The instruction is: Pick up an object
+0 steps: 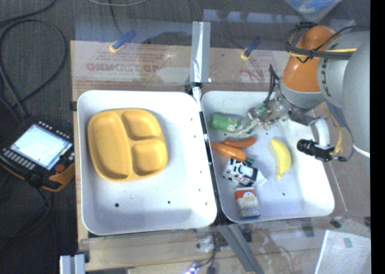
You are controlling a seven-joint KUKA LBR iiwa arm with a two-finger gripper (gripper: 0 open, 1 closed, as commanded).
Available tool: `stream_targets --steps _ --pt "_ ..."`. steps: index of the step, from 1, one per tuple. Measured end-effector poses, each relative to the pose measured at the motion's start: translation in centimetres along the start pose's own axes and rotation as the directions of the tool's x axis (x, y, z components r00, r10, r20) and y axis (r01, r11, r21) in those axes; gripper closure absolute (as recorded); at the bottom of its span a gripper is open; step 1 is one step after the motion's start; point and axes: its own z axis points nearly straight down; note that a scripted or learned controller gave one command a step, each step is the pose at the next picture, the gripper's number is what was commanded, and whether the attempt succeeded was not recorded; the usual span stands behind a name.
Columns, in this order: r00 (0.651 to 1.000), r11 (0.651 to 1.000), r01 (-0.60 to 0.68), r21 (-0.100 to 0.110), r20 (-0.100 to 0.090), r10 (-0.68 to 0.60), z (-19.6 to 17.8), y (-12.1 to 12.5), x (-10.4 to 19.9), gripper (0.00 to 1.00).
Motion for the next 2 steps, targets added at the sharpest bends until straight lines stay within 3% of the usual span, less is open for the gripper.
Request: stream_targets --steps 1,2 --pt "1.000 1.000 0.000 -0.001 -0.002 0.000 -0.9 0.0 0.1 1.00" --pt "0.964 0.963 0.268 0.018 -0.006 -0.268 2.0 1.6 -1.4 1.00"
